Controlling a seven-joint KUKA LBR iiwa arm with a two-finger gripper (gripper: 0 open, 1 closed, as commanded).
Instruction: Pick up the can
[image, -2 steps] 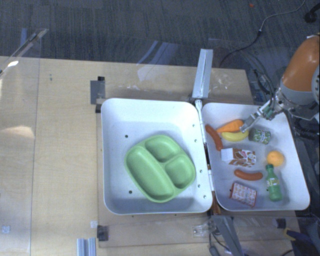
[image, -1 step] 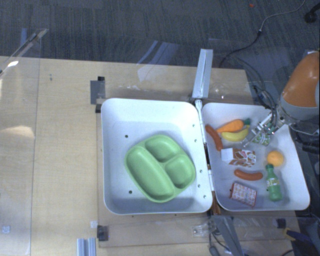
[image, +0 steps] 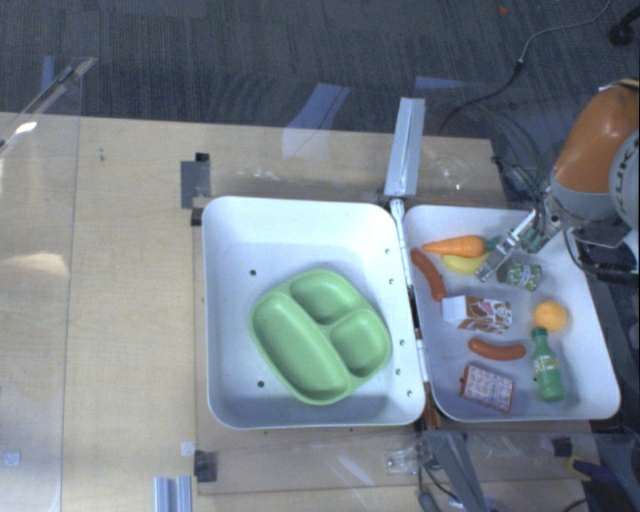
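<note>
Can (image: 522, 272): upper right of frame, right bin (image: 600, 390), just beside the fingertips.
Gripper (image: 503, 261): jaw state cannot be told.

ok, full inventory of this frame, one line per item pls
left bin: 1, white, left half of bench
right bin: 1, white, beside it
divided plate: 1, green, three compartments, in left bin
carrot: 1, orange, right bin, top
yellow item: 1, just below carrot; type unclear
sausages: 2, reddish, one at left edge, one mid-bin
can: 1, greenish, right bin, under the gripper
carton: 1, white and brown, centre
orange fruit: 1, right side
bottle: 1, green, lying lower right
packet: 1, red-patterned, bottom
arm: grey with orange band, from right
gripper: down at the can
</note>
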